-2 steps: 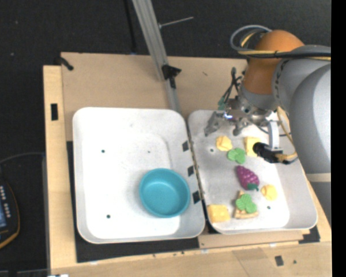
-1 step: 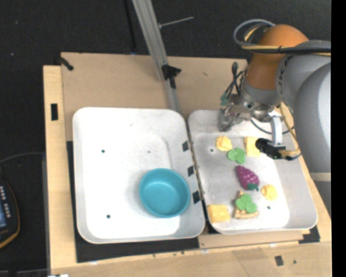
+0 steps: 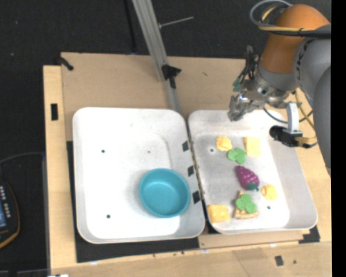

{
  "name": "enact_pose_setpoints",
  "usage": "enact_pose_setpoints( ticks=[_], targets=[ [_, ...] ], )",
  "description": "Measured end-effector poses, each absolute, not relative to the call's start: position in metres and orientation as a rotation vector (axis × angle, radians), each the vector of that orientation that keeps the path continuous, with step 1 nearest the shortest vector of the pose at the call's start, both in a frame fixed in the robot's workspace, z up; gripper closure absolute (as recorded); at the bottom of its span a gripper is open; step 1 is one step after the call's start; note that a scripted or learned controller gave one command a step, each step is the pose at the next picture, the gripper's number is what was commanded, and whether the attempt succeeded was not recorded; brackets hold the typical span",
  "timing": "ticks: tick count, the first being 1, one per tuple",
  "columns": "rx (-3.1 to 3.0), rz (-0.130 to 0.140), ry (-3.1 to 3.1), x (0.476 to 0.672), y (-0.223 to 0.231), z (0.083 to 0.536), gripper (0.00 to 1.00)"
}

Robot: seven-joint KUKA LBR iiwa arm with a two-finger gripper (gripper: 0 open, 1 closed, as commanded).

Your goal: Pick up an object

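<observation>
- Gripper (image 3: 237, 109) hangs over the far rim of the right bin (image 3: 294, 212), above the pile rather than in it; whether its pincer is wide or narrow cannot be told
- Nothing is seen between its tips, so no object counts as held
- Candidate objects lie loose in the right bin: grapes (image 3: 247, 178) at centre, a green leaf (image 3: 237, 155) just beyond, yellow blocks (image 3: 252, 146) around them
- The nearest pieces sit just below the gripper, so a short descent is likely the next step
- A blue bowl (image 3: 164, 192) rests in the left bin (image 3: 92, 154), well apart from the arm
</observation>
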State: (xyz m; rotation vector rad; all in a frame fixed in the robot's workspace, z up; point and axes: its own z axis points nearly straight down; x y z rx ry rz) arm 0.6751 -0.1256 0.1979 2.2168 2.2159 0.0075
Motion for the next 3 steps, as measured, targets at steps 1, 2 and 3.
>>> enact_pose_setpoints(
  ticks=[1, 2, 3],
  targets=[
    [2.214, 0.006, 2.219, 0.673, -0.128, 0.262, 1.0],
    [2.216, 0.002, 2.222, 0.674, -0.129, 0.266, 1.0],
    [2.215, 0.0, 2.228, 0.67, -0.075, 0.257, 1.0]
  ],
)
